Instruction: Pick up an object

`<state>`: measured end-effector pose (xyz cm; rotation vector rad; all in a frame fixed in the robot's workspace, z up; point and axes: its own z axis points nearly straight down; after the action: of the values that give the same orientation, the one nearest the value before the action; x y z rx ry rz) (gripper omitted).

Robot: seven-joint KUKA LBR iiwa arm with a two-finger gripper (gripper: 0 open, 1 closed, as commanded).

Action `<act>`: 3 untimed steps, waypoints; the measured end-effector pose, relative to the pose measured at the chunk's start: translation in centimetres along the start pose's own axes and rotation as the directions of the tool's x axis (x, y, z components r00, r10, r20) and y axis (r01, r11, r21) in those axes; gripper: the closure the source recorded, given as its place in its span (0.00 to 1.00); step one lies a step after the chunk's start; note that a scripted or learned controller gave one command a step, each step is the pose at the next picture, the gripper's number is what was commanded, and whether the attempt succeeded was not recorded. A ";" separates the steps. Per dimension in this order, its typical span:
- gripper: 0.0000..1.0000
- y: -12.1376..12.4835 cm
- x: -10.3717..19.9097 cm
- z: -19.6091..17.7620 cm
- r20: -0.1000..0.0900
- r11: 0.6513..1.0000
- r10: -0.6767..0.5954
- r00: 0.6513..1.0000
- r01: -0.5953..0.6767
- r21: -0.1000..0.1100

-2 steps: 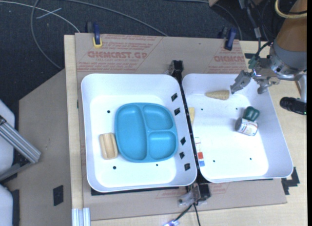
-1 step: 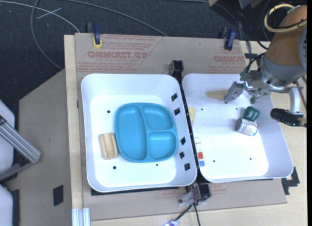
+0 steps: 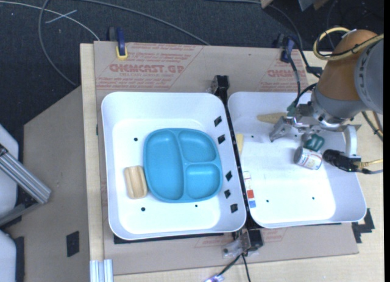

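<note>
**Arm low over the right bin, nothing gripped**

The worktop (image 3: 170, 61) carried two white bins. The left bin (image 3: 122, 122) held a blue divided plate (image 3: 181, 165), and a tan block (image 3: 135, 181) lay just beside its left edge. The arm (image 3: 344, 74) reached into the right bin (image 3: 286, 207). The gripper (image 3: 284, 128) had its fingers apart, with nothing between them. A small cylindrical container (image 3: 309, 156) lay near it, to the right.

The divided plate (image 3: 181, 165) was bright turquoise, the block (image 3: 135, 181) next to it pale tan, both bins (image 3: 119, 153) white, and the small cylinder (image 3: 309, 159) looked silvery-white, maybe.
</note>
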<state>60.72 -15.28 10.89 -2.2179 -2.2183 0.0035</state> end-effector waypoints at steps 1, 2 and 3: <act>0.00 0.0 0.1 2.5 0.000 1.000 0.000 1.000 0.000 -0.001; 1.00 0.1 0.1 1.2 0.000 1.000 0.000 1.000 0.000 -0.005; 1.00 0.7 0.4 -5.0 0.002 1.000 -0.002 1.000 0.002 -0.009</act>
<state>61.49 -14.90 15.85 -2.2219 -2.2259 -0.0044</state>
